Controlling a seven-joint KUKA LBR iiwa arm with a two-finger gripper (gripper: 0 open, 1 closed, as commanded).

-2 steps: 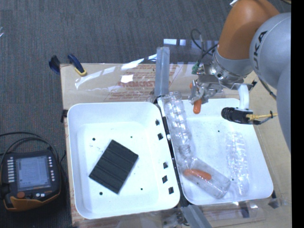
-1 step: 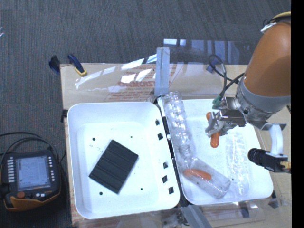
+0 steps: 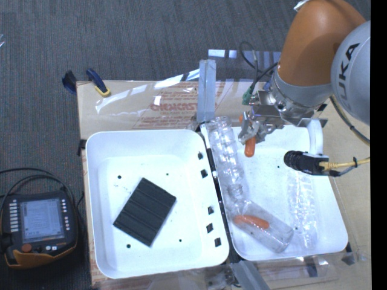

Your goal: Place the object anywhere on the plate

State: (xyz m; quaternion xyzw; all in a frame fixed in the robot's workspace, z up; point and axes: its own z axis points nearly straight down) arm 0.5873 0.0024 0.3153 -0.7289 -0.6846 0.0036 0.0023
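Orange carrot (image 3: 250,148) — in gripper (image 3: 249,139), above right bin (image 3: 326,234).

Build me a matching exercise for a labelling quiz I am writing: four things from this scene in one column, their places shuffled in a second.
Things:
1. black ridged plate
2. orange object
3. teach pendant
4. blue clamp

Places:
A. on the floor, left of the bench
B. in the left bin
C. at the bench's far left corner
D. in the right bin, near end

Pairs: 1-B, 2-D, 3-A, 4-C
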